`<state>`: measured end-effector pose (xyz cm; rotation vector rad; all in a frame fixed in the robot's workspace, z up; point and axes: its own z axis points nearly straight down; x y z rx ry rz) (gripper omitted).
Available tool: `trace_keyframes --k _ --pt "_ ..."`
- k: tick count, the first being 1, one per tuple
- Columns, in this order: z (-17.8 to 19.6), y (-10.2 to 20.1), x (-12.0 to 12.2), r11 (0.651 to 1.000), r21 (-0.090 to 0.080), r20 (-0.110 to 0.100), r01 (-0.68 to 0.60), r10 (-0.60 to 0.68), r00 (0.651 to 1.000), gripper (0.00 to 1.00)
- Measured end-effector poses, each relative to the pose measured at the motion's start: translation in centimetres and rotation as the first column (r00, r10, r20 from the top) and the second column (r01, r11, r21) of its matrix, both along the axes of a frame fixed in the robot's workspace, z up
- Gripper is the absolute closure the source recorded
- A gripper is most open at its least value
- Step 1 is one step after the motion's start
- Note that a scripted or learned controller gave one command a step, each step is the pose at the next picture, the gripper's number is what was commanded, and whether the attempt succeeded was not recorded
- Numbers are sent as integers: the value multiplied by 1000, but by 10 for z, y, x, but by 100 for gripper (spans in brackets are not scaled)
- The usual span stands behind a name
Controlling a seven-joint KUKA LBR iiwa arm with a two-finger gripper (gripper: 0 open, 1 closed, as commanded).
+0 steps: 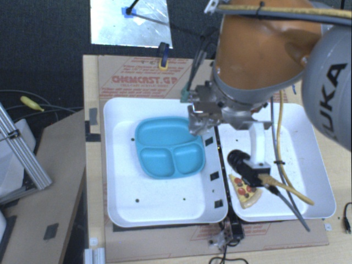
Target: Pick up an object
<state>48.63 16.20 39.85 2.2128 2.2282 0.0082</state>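
You see the gripper (198, 126) low over the left bin (118, 205), at the right rim of the blue divided plate (165, 147) that lies flat in the middle of that bin. Whether it is spread or clenched you cannot tell from this slant, and nothing shows in its grasp. In the right bin (316, 153) a toy pizza slice (245, 191) lies near the front left corner.

A divided plate (168, 147) lies in the left bin (126, 202), a pizza slice (245, 191) in the right bin (313, 147).
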Motion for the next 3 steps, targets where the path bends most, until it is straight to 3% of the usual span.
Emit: trace_keyframes --k 1,2,3 --pt "105 -22 2 1000 2 9 3 -3 1000 100" --pt "-6 2 -1 1000 -5 -13 0 0 1000 100" --pt "116 -19 9 1000 2 11 7 -7 1000 100"
